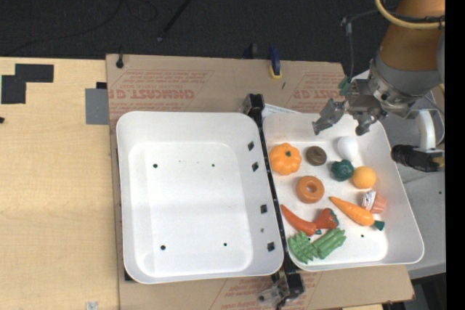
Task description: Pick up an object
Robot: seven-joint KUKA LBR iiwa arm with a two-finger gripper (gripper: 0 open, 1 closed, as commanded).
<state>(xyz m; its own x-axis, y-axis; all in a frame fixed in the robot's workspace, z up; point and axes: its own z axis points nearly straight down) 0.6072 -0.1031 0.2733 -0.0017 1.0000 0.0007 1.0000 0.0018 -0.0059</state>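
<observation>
Fingers [344, 120] spread above white egg [349, 148] — toys crowded.

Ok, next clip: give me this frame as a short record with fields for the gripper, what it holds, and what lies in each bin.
gripper: gripper open, above the far edge of the right bin
held: nothing between the fingers
right bin contents: orange pumpkin, brown donut, orange donut, white item, dark green item, orange ball, carrot, red pepper, green bundle
left bin: no toys seen inside
task status: pick not yet made
</observation>
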